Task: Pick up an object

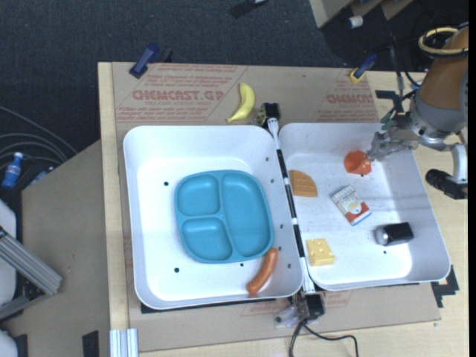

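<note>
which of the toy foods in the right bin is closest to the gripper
The small orange-red toy at the top of the right white bin, just left of the gripper. The tan bread slice and yellow cheese wedge lie farther away.

My arm (pixel 445 88) shows an orange band over a rounded grey wrist. Below that I see a pale metal head, with black cables looping beside it
</note>
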`<act>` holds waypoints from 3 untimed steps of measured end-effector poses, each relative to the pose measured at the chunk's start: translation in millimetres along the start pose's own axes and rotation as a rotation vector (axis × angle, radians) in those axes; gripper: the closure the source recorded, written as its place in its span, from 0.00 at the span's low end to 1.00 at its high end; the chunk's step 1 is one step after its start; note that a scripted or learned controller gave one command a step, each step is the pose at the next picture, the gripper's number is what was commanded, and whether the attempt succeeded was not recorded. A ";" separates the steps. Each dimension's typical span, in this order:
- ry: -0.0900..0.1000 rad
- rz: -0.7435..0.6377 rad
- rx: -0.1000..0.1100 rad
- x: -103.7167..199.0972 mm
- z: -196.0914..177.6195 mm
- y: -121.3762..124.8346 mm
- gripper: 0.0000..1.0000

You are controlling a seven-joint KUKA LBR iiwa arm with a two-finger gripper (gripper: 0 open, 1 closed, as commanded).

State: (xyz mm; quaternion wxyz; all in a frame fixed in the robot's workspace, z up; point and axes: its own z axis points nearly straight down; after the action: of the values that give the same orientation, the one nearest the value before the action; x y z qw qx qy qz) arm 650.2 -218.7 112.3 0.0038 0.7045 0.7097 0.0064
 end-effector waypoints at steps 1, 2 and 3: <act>0.000 0.000 0.001 0.1 0.2 -0.1 0.00; -0.001 -0.001 -0.002 0.0 -10.5 0.8 1.00; -0.001 -0.001 -0.001 0.1 -10.2 0.7 0.00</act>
State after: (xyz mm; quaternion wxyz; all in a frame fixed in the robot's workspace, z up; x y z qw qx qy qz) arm 650.7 -218.6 122.6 0.0048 0.7042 0.7099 0.0064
